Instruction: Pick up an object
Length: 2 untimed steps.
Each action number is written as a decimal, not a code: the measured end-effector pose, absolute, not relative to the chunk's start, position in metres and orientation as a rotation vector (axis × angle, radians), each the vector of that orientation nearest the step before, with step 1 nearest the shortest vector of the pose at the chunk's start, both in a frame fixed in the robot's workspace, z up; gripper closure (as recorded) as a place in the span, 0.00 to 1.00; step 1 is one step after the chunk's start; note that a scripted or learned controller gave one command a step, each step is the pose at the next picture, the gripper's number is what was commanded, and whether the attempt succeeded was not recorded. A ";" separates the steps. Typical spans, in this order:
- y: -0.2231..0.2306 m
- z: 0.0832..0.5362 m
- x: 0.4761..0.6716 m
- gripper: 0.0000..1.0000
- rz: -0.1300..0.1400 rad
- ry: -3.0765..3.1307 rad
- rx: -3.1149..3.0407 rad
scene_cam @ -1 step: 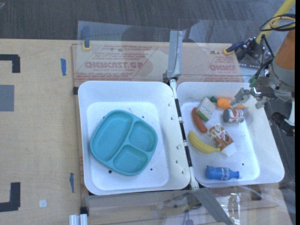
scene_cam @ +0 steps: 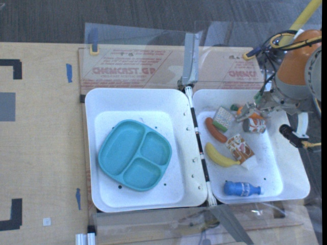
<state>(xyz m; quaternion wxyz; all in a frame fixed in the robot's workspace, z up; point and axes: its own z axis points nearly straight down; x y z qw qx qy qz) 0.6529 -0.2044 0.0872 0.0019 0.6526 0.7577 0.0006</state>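
Grey can (scene_cam: 255, 125) half-hidden under arm (scene_cam: 299, 70)

A turquoise plate (scene_cam: 135, 154), yellow banana (scene_cam: 220, 156), red sausage (scene_cam: 215, 129), and blue bottle (scene_cam: 241, 189) lie in white bins (scene_cam: 97, 102).

You are looking down from one fixed camera set above the bench (scene_cam: 36, 152), tilted a little so the far edge of the bench lies toward the top of the picture and the near edge toward the bottom. The camera stands far enough off to take in both white bins whole: the left bin (scene_cam: 94, 106) sits at the middle of the view and the right bin (scene_cam: 291, 180) runs toward the right side. Beyond the bench's far edge you see a strip of dark floor (scene_cam: 127, 4). The arm (scene_cam: 299, 70) enters from the right, at the right bin's far corner.
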 end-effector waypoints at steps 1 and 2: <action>-0.203 0.097 0.653 1.00 -0.003 2.384 2.044; -0.112 0.177 0.645 1.00 0.002 2.428 1.988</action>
